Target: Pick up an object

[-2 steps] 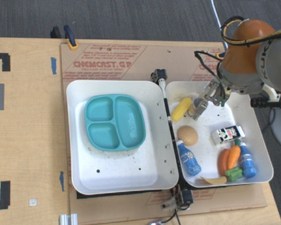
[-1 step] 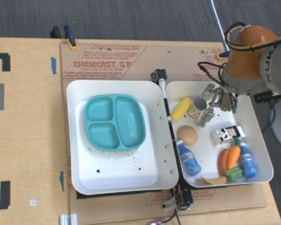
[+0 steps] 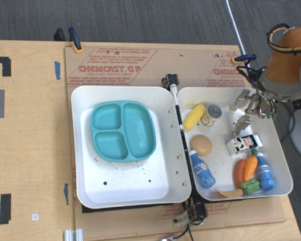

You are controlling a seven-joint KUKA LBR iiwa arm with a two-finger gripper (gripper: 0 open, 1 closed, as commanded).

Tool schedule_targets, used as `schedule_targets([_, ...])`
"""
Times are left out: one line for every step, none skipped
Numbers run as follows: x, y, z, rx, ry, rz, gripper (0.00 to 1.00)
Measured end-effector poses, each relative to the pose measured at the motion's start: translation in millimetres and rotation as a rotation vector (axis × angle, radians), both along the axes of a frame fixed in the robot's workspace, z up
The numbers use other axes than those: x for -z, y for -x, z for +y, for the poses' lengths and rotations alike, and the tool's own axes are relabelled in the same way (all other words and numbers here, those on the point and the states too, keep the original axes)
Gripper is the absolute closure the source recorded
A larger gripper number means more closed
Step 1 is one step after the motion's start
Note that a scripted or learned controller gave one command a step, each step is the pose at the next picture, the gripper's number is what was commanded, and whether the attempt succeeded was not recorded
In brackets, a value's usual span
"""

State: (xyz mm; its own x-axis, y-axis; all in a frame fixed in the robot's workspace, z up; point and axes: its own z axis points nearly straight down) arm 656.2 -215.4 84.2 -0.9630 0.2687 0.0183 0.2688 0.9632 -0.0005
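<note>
In the right bin [image 3: 286, 177] I saw the candidate objects lying loose. A yellow corn cob [image 3: 194, 116] lay tilted near the bin's upper left, just beside a small round tin [image 3: 213, 111]. A tan bun [image 3: 201, 144] sat below them. A blue bottle [image 3: 202, 170] lay along the left wall. A white carton [image 3: 244, 143], a carrot [image 3: 249, 168] and a second blue bottle [image 3: 264, 173] were clustered at lower right.

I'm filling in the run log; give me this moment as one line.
stage: reaching | gripper above right bin, jaws open, holding nothing | nearest: small carton | left bin: teal plate
</note>
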Motion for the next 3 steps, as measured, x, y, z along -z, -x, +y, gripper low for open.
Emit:
schedule_targets([-1.3, 22.0, 56.9, -0.249, 0.001, -0.02, 0.0])
schedule_targets([-1.2, 66.3, 39.8, -0.402, 0.0, -0.021, 0.0])
schedule_targets([-1.1, 127.1, -3.2, -0.435, -0.007, -0.025, 0.0])
